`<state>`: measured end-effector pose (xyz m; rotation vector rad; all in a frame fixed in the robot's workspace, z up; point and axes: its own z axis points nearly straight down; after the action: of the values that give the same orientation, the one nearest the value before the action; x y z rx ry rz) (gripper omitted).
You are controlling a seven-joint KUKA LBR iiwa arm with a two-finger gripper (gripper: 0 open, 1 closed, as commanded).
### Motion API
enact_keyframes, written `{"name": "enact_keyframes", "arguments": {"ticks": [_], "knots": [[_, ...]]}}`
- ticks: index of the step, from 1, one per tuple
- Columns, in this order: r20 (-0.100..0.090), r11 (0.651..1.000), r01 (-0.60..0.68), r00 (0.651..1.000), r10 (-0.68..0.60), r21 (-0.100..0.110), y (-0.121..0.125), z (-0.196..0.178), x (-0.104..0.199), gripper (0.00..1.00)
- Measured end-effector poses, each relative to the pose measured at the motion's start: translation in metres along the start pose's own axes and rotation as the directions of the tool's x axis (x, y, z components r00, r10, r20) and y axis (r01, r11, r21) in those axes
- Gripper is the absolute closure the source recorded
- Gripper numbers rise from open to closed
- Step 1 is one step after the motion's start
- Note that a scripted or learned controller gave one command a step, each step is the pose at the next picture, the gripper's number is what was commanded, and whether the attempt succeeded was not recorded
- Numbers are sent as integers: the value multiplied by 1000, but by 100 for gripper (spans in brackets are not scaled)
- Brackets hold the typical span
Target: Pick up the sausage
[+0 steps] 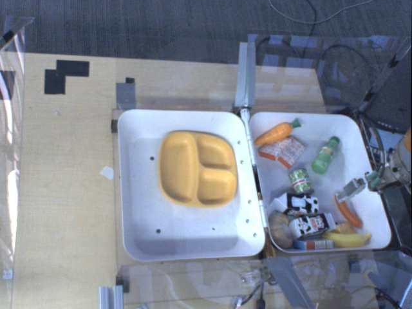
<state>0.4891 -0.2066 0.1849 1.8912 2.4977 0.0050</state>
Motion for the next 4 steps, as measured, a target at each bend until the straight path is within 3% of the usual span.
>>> {"name": "enact_keyframes", "arguments": {"ticks": [1,2,3,4], "knots": [[4,1000,8,1000,-8,-6,25,95,-6,0],[-1,997,-72,997,72,2,-1,51,1,0],[1,995,-98,995,98,-3,4,96,0,0],[-1,992,126,992,-126,2,34,74,-9,0]]}}
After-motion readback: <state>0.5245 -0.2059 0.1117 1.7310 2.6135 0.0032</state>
